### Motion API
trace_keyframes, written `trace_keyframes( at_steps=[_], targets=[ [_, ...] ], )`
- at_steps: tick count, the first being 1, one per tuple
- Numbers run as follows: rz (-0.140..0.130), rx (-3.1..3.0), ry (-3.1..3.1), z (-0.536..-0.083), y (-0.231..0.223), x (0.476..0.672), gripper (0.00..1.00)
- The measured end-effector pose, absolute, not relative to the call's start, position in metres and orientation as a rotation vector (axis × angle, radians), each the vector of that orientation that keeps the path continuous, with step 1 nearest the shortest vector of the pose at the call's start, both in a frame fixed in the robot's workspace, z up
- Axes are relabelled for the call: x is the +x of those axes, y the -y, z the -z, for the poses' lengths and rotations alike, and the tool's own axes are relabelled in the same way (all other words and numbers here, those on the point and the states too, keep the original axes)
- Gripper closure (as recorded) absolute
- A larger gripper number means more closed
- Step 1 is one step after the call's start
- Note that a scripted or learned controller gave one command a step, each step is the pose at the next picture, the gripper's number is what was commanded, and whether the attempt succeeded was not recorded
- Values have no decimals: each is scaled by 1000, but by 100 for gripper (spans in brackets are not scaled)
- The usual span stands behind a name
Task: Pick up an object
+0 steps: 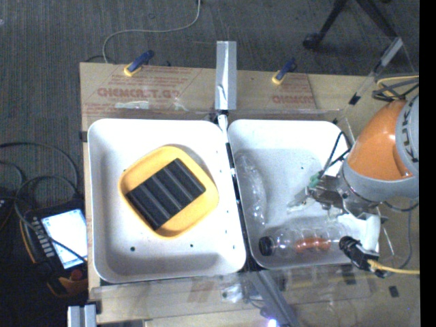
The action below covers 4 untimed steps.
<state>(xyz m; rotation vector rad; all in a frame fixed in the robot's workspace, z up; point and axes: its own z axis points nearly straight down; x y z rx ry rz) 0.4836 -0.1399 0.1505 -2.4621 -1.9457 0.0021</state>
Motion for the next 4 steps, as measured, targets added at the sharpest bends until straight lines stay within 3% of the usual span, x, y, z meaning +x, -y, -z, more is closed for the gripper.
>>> trace_keyframes(
  at_steps=[1, 2, 3, 4],
  targets=[
    [-5, -2569, 1812, -244, 149, 533, 0],
    [-5, -2530, 1854, -171, 127, 483, 0],
    [-6, -2804, 1419, -252, 157, 484, 0],
    [-5, -2990, 974, -357, 166, 536, 0]
  ],
)
